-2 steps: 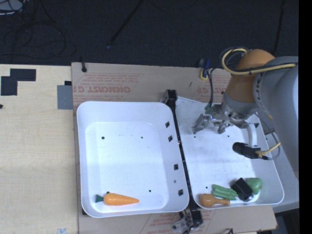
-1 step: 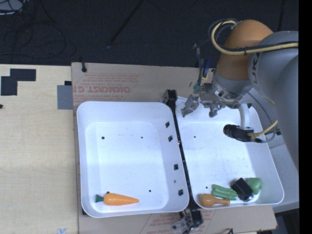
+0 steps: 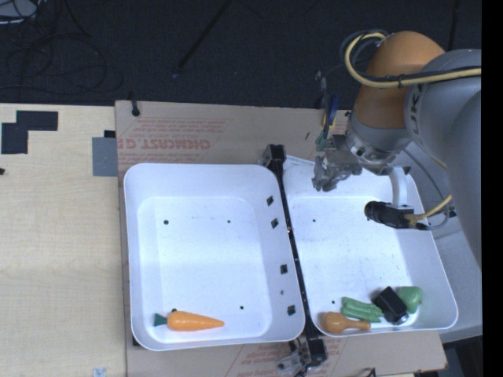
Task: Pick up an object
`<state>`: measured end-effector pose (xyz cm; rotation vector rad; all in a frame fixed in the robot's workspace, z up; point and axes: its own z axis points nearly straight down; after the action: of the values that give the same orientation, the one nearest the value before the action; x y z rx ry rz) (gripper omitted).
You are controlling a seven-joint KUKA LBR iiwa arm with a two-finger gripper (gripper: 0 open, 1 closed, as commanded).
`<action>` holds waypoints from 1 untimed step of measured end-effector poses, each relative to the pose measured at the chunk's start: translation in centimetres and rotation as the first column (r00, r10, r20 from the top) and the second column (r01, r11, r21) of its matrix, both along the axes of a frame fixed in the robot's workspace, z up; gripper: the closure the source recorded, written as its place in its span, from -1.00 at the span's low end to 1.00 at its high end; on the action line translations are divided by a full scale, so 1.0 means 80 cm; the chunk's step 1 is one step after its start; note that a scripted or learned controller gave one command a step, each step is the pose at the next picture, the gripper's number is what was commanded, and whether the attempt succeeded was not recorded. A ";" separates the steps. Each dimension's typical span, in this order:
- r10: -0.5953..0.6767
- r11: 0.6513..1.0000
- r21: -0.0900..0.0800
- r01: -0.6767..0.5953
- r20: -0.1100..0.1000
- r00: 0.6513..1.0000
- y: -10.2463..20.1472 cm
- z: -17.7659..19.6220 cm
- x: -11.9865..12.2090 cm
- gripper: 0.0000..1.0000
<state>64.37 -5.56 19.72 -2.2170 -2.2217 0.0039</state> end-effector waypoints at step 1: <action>-0.001 1.000 -0.003 0.001 0.019 1.000 -0.014 0.245 0.001 1.00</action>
<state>64.49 -6.64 39.34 -2.2284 -2.2317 -0.0137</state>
